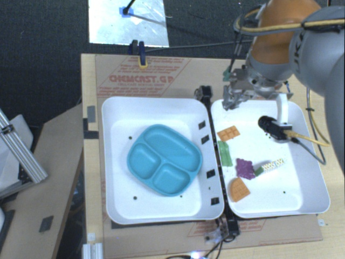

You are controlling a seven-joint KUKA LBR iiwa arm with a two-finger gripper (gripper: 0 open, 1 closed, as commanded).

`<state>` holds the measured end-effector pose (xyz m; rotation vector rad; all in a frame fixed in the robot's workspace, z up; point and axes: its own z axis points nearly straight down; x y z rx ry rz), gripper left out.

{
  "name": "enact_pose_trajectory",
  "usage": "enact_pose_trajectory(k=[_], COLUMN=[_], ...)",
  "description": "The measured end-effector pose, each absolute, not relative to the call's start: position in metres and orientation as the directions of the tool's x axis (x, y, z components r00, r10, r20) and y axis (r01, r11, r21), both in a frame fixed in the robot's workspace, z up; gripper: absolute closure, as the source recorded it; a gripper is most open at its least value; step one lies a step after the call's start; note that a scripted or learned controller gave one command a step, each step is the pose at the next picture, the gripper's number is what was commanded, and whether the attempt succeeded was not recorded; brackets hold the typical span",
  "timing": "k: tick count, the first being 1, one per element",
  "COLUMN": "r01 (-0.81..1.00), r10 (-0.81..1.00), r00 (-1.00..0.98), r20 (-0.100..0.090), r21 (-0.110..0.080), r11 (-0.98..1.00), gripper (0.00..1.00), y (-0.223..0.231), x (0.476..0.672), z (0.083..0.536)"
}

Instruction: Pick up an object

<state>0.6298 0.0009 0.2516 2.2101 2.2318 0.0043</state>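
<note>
— Seeing anything worth picking up?

— Seeing five small pieces lying in the right-hand bin (302, 188), all keeping to its left half. Finding an orange waffle square (228, 133) farthest back, just beside the wall dividing the bins. Noting a green block (225, 154) just in front of it, lying along that same wall. Spotting a purple lump (245, 169) nearer the middle, touching or perhaps only nearly touching a pale wrapped bar (271, 165) on its right. Counting an orange wedge (239, 189) nearest the front rim.

— And placing the gripper?

— Placing the gripper (233, 100) over the back left corner of that bin, near the waffle square and well apart from the wedge. Not managing to tell how far open it is, nor whether holding anything: too dark and small there.

— Looking further out?

— Seeing a blue divided plate (164, 159) lying askew in the left-hand bin (121, 198), showing three compartments. Noting a tan board (156, 74) carrying both bins, and the grey arm (318, 53) with its orange band reaching in from the right.
</note>
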Motion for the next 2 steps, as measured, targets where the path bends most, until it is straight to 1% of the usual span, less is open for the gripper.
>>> enact_pose_trajectory(k=[1,2], r01=[1.000,1.000], r10=[1.000,1.000], r00=[-0.009,-0.009], r20=[0.001,0.001], r21=[0.002,0.003], r11=[0.009,0.009], gripper=[1.00,1.00], y=[0.052,0.103], x=[0.627,0.635], z=[0.255,0.253])
